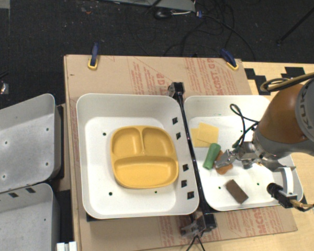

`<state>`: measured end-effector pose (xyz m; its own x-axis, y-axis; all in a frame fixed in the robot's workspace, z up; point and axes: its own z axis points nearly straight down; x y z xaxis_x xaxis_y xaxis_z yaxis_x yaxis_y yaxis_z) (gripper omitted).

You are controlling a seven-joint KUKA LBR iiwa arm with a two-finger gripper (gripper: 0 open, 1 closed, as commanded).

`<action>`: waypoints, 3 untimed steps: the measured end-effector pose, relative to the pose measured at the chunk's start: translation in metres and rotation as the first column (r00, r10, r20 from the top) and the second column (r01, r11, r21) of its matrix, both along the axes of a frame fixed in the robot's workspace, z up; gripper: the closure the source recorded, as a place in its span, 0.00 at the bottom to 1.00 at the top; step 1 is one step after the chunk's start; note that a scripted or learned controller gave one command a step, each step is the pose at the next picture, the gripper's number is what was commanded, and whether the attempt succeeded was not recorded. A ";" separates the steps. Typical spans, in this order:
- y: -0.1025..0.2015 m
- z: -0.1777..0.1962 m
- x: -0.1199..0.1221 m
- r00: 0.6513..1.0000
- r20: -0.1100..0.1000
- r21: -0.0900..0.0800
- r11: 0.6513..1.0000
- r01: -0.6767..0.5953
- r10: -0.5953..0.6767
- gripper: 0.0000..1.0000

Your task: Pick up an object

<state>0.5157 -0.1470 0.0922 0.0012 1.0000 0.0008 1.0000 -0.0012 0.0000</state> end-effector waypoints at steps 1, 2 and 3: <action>0.000 0.011 0.001 1.000 0.003 0.000 1.000 0.001 -0.001 1.00; -0.006 0.072 0.005 1.000 0.004 -0.002 1.000 -0.003 0.003 1.00; -0.006 0.125 0.006 1.000 0.006 -0.003 1.000 -0.004 0.004 1.00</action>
